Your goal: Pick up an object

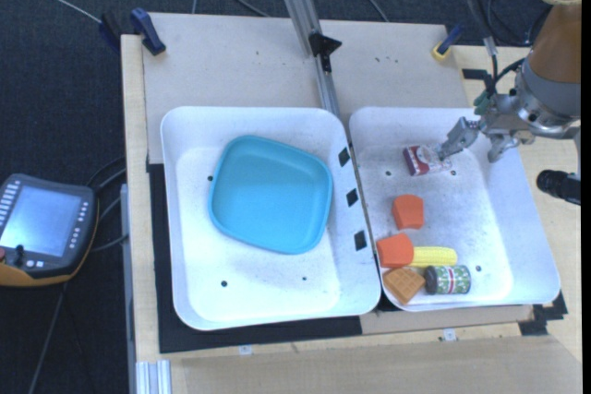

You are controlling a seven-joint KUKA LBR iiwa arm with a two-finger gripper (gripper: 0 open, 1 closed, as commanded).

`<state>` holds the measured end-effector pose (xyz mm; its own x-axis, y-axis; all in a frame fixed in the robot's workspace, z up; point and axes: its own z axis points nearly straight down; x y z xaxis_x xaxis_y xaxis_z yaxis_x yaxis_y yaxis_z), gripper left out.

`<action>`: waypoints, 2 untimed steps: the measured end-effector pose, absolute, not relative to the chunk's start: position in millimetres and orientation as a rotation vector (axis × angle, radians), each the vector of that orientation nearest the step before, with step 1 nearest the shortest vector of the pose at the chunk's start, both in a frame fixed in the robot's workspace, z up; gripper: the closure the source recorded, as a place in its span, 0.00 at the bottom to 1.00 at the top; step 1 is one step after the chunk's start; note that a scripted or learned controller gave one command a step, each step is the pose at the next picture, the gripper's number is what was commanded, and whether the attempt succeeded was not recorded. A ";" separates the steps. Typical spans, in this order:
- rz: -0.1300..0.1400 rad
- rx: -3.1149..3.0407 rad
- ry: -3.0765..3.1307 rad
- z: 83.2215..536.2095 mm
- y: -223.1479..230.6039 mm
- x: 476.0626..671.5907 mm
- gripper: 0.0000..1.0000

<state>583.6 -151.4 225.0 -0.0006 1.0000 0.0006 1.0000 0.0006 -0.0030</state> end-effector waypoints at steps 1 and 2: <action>0.004 -2.218 -2.219 167.2 -145.9 589.8 0.00; 0.004 -2.220 -2.219 119.1 -155.1 588.3 0.00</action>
<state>588.3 -155.1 119.1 0.0006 1.0000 0.0006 1.0000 -0.0006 -0.0039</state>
